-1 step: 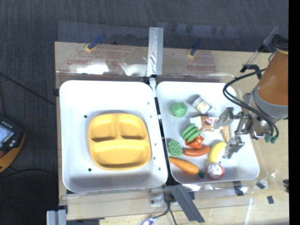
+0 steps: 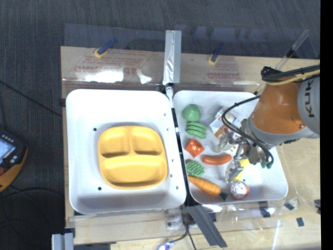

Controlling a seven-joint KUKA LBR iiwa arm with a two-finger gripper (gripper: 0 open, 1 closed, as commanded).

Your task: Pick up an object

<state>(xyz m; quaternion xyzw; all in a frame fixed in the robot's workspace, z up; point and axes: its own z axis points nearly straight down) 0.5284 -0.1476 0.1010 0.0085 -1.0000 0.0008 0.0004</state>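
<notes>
The right bin point(image 2: 270, 184) holds several toy foods: a green round piece point(image 2: 191, 111) over a green ridged piece point(image 2: 196, 128), a red strawberry-like piece point(image 2: 194, 147), a red sausage point(image 2: 216, 160), a green bumpy piece point(image 2: 194, 167), an orange carrot point(image 2: 204, 185) and a red-and-white piece point(image 2: 239, 190). My gripper point(image 2: 235, 166) hangs low in the bin, just right of the sausage and above the red-and-white piece. The arm's orange wrist point(image 2: 278, 113) covers the bin's right side.
The left bin point(image 2: 83, 113) holds a yellow compartment tray point(image 2: 132, 156). A ridge point(image 2: 177, 145) divides the two bins. A white-and-orange object point(image 2: 221, 124) lies near the wrist cables in the right bin.
</notes>
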